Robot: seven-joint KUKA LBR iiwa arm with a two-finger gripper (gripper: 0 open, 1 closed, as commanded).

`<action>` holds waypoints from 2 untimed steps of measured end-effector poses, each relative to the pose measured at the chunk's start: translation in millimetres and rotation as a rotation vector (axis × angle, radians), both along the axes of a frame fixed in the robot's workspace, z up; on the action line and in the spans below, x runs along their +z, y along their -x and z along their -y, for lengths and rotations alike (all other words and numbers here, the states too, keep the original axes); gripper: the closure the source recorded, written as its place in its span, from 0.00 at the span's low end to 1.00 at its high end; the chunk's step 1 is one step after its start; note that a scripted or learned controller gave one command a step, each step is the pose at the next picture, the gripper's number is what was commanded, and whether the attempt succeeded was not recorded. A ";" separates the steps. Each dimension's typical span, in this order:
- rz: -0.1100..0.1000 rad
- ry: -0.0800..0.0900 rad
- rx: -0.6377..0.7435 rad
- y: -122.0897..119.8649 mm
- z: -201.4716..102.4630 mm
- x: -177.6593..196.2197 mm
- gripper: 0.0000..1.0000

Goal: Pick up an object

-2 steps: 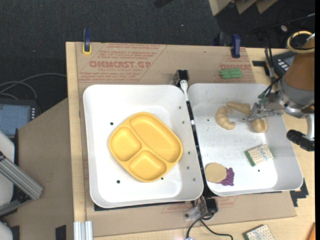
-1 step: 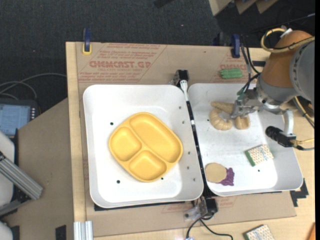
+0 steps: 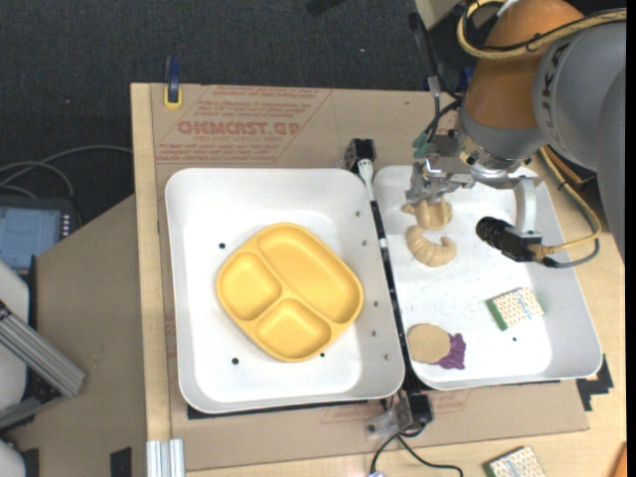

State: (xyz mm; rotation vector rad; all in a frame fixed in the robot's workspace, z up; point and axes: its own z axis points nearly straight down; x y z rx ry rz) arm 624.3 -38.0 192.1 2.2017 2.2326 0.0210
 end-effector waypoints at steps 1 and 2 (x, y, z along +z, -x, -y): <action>-0.008 0.006 -0.015 27.6 13.0 41.5 1.00; -0.018 0.004 -0.011 41.7 -14.8 35.2 1.00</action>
